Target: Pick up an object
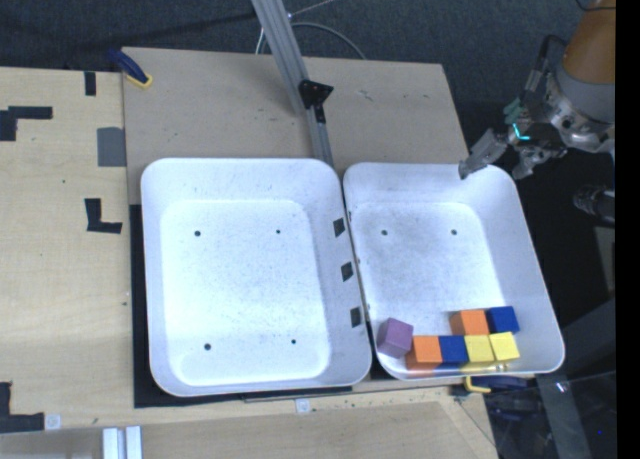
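Seven blocks (458, 339) huddle in the right bin (440, 247), at the corner diagonally opposite the gripper (490, 155), which hangs over the bin's far right rim. From the fingers the cluster lies well apart, down the bin's length toward the camera, its long axis running along the near wall. How the fingers stand cannot be told.

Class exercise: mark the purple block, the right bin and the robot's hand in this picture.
purple block (396, 334): camera view, top face.
right bin (528, 237): camera view, right wall.
hand (487, 154): camera view, at the fingertips.
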Controlling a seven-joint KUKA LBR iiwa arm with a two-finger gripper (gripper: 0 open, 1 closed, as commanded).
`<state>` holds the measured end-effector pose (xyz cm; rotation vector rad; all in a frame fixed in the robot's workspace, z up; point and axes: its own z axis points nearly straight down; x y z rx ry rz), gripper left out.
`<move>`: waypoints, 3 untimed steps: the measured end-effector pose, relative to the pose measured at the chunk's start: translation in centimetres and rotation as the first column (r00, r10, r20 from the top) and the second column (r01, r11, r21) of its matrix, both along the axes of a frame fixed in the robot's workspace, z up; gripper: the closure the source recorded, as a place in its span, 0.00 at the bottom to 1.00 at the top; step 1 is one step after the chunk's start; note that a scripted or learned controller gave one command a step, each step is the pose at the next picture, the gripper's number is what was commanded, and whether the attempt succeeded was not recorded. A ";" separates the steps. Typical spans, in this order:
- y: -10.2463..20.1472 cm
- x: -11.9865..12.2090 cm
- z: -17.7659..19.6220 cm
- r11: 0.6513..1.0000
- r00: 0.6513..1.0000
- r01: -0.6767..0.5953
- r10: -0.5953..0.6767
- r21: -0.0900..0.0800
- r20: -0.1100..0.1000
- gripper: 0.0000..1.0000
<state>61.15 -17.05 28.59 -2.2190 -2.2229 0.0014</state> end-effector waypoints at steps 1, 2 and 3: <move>-3.4 4.0 1.3 1.000 1.000 0.001 -0.001 -0.002 0.004 0.00; -2.7 4.8 -2.7 1.000 1.000 0.000 0.000 0.000 -0.003 0.00; -2.4 6.9 -10.2 1.000 1.000 -0.001 0.001 0.001 -0.007 0.00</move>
